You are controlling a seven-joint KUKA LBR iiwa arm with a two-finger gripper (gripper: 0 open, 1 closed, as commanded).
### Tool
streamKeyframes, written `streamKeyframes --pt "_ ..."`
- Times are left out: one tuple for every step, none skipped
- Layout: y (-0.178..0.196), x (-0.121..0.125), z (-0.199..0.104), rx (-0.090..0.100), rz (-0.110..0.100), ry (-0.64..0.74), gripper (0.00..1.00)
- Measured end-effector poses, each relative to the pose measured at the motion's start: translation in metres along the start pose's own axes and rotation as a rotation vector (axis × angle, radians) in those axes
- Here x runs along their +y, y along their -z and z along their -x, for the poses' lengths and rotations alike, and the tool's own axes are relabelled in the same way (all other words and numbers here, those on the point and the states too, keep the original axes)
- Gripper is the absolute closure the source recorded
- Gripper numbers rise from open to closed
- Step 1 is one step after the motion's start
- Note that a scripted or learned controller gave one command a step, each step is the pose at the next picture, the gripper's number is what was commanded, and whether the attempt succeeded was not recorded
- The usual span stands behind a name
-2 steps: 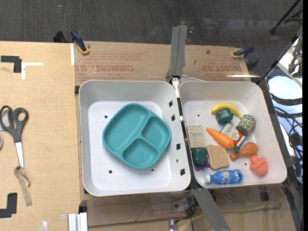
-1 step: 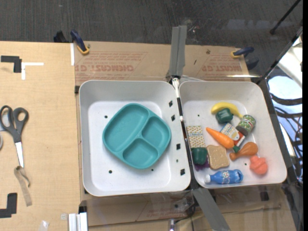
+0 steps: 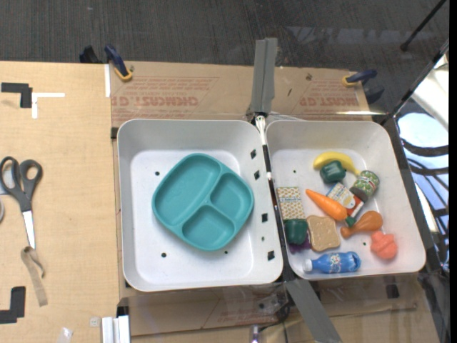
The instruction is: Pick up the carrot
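The orange carrot (image 3: 327, 204) lies slanted in the middle of the right bin (image 3: 400, 191), its tip pointing up-left. It rests among other toy foods, touching a small carton (image 3: 341, 195) on its right and lying just above a slice of bread (image 3: 323, 232).
The right bin also holds a banana (image 3: 335, 160), a green can (image 3: 365, 184), a chicken drumstick (image 3: 364, 223), a pink fruit (image 3: 384, 246), a blue bottle (image 3: 333, 264) and a cracker box (image 3: 289, 201). A teal divided plate (image 3: 203, 201) sits in the left bin (image 3: 136, 213). Scissors (image 3: 23, 191) lie at far left.
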State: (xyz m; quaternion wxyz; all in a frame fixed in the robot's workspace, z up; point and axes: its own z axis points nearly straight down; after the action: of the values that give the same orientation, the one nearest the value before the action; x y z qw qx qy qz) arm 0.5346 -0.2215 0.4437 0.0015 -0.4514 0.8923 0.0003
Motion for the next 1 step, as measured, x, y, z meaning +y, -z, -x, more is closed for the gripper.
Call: streamKeyframes --pt "0.009 -0.0013 0.0015 -0.004 -0.002 -0.003 1.0"
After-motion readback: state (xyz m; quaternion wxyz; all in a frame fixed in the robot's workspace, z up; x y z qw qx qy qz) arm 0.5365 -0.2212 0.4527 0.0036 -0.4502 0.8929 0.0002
